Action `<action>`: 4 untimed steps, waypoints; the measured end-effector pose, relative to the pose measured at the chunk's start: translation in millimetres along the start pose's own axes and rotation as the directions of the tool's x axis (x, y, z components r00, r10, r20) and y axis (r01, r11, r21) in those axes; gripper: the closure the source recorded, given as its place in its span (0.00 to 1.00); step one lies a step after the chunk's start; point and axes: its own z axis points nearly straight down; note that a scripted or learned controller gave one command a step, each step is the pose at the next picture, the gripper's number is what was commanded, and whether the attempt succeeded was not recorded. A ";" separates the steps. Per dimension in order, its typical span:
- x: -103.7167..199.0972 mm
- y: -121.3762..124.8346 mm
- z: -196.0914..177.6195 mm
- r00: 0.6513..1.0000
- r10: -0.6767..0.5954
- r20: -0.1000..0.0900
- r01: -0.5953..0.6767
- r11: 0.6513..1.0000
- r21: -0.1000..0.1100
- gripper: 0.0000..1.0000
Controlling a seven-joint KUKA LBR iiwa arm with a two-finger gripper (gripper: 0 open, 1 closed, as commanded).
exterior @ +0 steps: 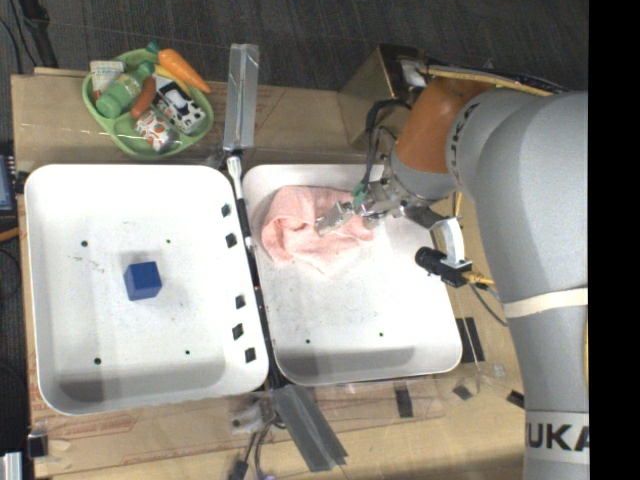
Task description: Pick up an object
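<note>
A pale wooden desk (300, 118) stands on dark grey carpeted floor (300, 8). A green bowl (140, 140) of toy food sits at its far left corner.

I work in a robot lab. Two white bins (130, 373) sit on a wooden bench (300, 118) left of my fingers. Dark carpet (300, 18) lies beyond.

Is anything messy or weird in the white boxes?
A little. The crumpled pink cloth lies bunched in a heap at the top of the right white bin, not flat, with the robot's gripper at its edge. The small blue cube sits neatly in the left white bin.
</note>
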 end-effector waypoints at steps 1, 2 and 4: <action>-18.8 16.9 -0.4 0.996 -0.092 0.001 0.092 0.996 0.000 0.00; -16.7 18.2 -9.6 0.995 -0.099 0.000 0.099 0.995 0.002 1.00; 87.9 34.4 -85.8 0.982 -0.186 -0.002 0.186 0.982 0.006 1.00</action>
